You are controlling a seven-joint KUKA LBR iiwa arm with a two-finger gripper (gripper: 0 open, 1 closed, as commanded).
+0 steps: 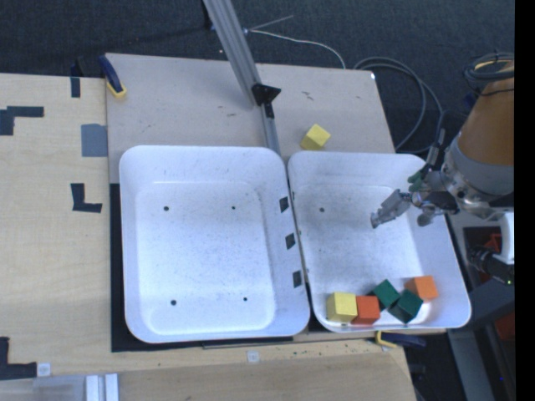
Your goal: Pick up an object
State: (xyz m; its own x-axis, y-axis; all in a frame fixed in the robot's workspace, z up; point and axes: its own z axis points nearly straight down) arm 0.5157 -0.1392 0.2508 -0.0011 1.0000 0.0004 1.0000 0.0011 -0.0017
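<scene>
Right shallow white plastic bin [368, 182], under my gripper [386, 211]: one yellow cube [341, 307], two orange cubes [367, 309], two green blocks [386, 292], all below my gripper at the near rim. Finger state: cannot tell. Left white bin [142, 182]. One yellow cube on the bench [316, 137], beyond.

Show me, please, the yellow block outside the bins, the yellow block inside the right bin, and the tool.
yellow block outside the bins [316, 137], camera view, top face.
yellow block inside the right bin [341, 306], camera view, top face.
tool [384, 215], camera view, at its fingertips.
</scene>
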